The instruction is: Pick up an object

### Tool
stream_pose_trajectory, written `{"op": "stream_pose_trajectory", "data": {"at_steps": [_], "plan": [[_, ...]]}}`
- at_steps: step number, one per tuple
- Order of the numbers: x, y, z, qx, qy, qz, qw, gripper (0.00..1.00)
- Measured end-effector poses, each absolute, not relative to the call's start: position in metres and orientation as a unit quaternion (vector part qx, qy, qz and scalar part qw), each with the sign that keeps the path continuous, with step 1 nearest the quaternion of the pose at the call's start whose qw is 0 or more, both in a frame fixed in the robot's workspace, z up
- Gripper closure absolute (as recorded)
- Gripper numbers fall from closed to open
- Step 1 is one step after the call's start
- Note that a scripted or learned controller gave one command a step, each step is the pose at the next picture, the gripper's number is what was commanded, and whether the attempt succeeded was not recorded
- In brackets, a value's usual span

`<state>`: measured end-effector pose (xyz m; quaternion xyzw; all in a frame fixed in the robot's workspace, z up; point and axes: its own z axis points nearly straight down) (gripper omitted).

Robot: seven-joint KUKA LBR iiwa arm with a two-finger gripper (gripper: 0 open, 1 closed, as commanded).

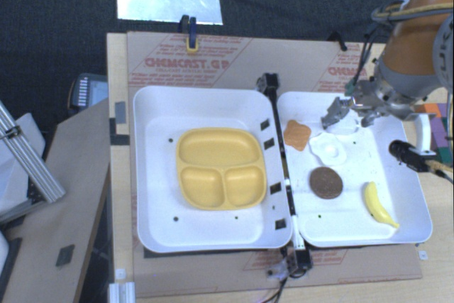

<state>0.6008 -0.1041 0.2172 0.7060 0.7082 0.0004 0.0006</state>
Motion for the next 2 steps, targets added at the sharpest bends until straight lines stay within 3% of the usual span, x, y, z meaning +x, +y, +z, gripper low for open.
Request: {"op": "stream_pose_trajectory", "data": {"at_steps": [2], "plan": [[0.589,-0.113,0.125,0.707,0.707,-0.0007,-0.001,0.0]]}}
